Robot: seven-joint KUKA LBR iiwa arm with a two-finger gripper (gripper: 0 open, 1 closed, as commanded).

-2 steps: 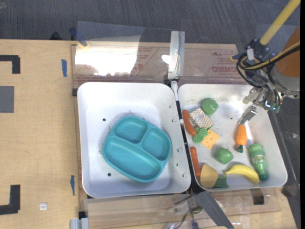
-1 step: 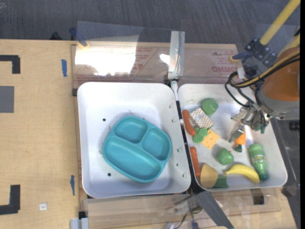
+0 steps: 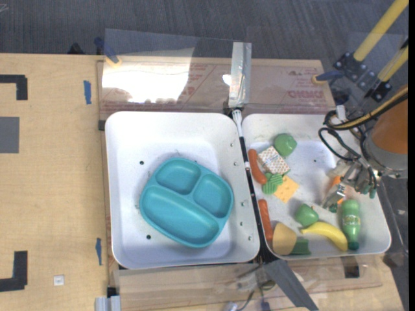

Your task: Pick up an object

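Note:
My gripper (image 3: 345, 185) hangs low over the right side of the right bin (image 3: 311, 135), reaching in from the right under the orange-banded wrist. A small orange piece (image 3: 334, 181) shows at its left edge; I cannot tell whether it is held. Just below the gripper lies a green bottle (image 3: 351, 219). A yellow banana (image 3: 328, 233) and a green pepper (image 3: 305, 214) lie to its lower left. Further left are a yellow cheese wedge (image 3: 287, 189), a patterned box (image 3: 273, 161) and a round green fruit (image 3: 284, 144).
The left bin (image 3: 130, 135) holds a teal divided plate (image 3: 187, 201). Two orange carrot-like pieces (image 3: 257, 168) (image 3: 264, 216) lie along the right bin's left wall, with a tan piece (image 3: 283, 238) at the front. Black cables (image 3: 337, 138) loop above the gripper.

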